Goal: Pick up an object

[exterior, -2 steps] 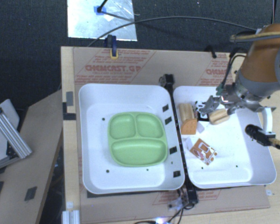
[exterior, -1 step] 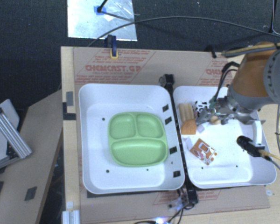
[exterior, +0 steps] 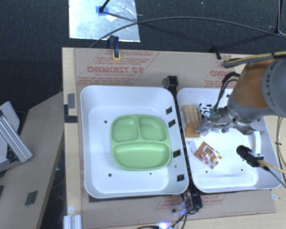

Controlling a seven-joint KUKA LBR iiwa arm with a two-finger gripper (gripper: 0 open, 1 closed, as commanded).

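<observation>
Objects in the right bin (exterior: pixel 219 182) lie unlifted: wooden block (exterior: pixel 190 113), orange piece (exterior: pixel 192 129), patterned card (exterior: pixel 207 154). Gripper (exterior: pixel 206 126) sits low beside the orange piece; its grasp cannot be told. Pick not yet achieved.

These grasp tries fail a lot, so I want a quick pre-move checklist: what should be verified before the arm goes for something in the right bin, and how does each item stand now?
1. Gripper is over the right bin: ok.
2. Finger opening: cannot tell; too small and blurred.
3. An object sits near the gripper: ok; the orange piece and tan block lie beside it.
4. Something is already between the fingers: cannot tell.
5. The patterned card lies apart from the arm: ok.
6. The green plate rests in the left bin, away from the arm: ok.
</observation>
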